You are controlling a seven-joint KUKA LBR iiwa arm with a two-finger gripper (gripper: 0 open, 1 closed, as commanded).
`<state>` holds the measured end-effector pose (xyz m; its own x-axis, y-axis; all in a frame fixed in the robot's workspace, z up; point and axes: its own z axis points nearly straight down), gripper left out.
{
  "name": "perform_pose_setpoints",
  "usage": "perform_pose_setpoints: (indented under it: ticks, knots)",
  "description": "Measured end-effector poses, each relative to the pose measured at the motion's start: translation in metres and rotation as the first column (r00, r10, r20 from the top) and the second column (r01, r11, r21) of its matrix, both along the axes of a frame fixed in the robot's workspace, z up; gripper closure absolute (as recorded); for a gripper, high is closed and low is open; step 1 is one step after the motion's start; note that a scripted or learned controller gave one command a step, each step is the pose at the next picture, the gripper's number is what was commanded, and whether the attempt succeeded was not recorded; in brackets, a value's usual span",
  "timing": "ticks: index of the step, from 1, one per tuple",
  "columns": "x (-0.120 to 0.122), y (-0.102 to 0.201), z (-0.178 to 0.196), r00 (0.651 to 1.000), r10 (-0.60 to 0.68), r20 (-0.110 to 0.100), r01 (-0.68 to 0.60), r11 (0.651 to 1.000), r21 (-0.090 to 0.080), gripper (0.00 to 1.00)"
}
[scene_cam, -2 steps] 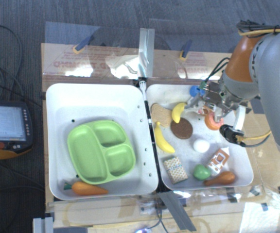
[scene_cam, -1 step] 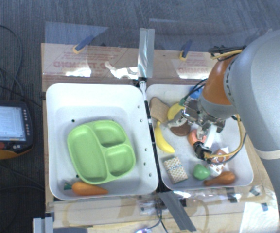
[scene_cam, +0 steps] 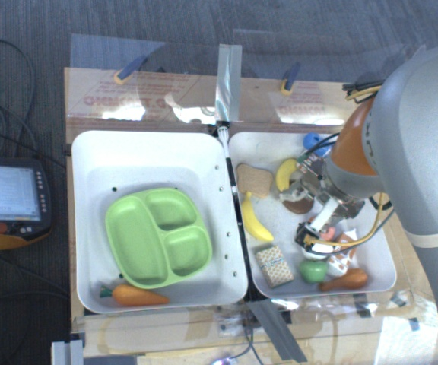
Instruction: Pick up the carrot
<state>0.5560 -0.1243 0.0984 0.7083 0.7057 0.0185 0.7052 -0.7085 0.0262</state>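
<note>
Claw (scene_cam: 303,192) hangs low in the right bin (scene_cam: 379,272), over a brown item (scene_cam: 295,202), perhaps a cookie. Spread or pressed together, I cannot tell. Well apart, the carrot (scene_cam: 137,296) lies along the front wall of the left bin (scene_cam: 90,158), just beside the green plate (scene_cam: 158,238).

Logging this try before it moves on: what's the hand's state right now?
Hand: cannot be told whether open or closed. It is over the right bin; the carrot lies in the left bin.
</note>
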Motion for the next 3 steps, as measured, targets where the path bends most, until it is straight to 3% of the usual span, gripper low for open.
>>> perform_pose_setpoints:
  ticks: [1,2,3]
  knots:
    - [0.099,-0.026,-0.007,0.982,-0.181,-0.054,0.181,0.983,0.006,0.0]
    - [0.104,-0.028,0.014,0.984,-0.177,-0.039,0.177,0.984,0.0,1.0]
    - [0.084,0.045,0.102,0.994,-0.107,-0.025,0.107,0.994,0.006,1.0]
